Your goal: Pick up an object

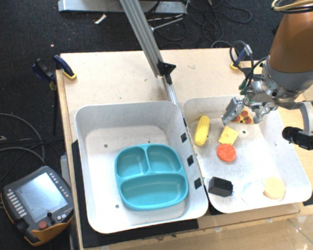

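Observation:
The right bin (289, 160) holds several small objects. A yellow corn-like piece (202, 130) lies at its left side. A yellow wedge (228, 136) rests just above a red round piece (226, 153). A black block (220, 187) sits at the front left and a pale round disc (273, 188) at the front right. A small red and yellow object (246, 118) lies at the back. My gripper (246, 112) hangs open right over that small object, one finger on each side of it, not closed on it.
The left bin (92, 132) holds a blue divided plate (150, 176). A slanted metal pole (144, 31) crosses the bench behind the bins. Clamps sit at the bench's back corners. A teach pendant (36, 204) lies on the floor at the left.

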